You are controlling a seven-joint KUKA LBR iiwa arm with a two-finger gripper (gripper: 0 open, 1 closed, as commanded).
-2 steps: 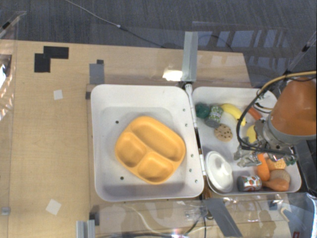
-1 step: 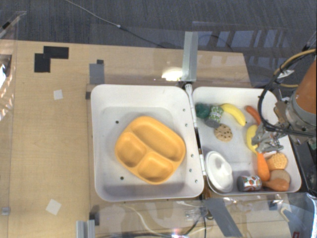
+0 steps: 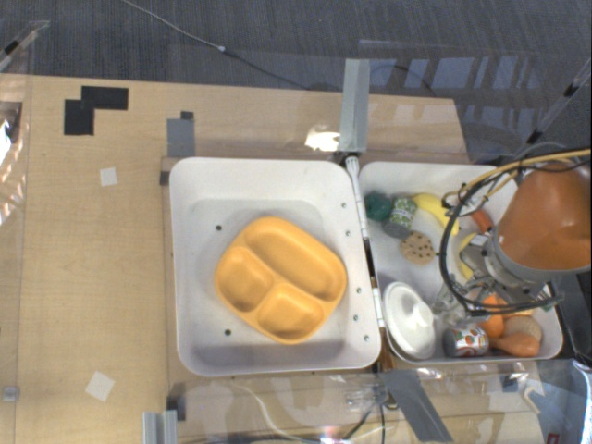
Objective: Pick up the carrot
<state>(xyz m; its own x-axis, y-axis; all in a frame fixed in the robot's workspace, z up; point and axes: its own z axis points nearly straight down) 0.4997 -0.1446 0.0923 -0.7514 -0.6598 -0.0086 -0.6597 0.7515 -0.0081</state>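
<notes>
The arm, with its orange band [image 3: 552, 220], reaches down into the right bin [image 3: 374, 248] and covers much of that bin's middle. The gripper [image 3: 474, 300] hangs below the wrist, low over the bin's front part, mostly hidden by the wrist and cables. A narrow orange-red piece [image 3: 480, 219] peeks out behind the cables at the arm's left edge; it may be the carrot, the rest of it hidden. Just in front of the gripper lie a round orange thing [image 3: 494, 326] and an orange-brown lump [image 3: 520, 343].
The right bin also holds a green broccoli-like piece [image 3: 379, 205], a yellow banana [image 3: 430, 207], a cookie [image 3: 418, 245], a white bowl [image 3: 408, 318] and a small printed can [image 3: 465, 341]. The left bin [image 3: 194, 248] holds a yellow divided plate [image 3: 280, 277].
</notes>
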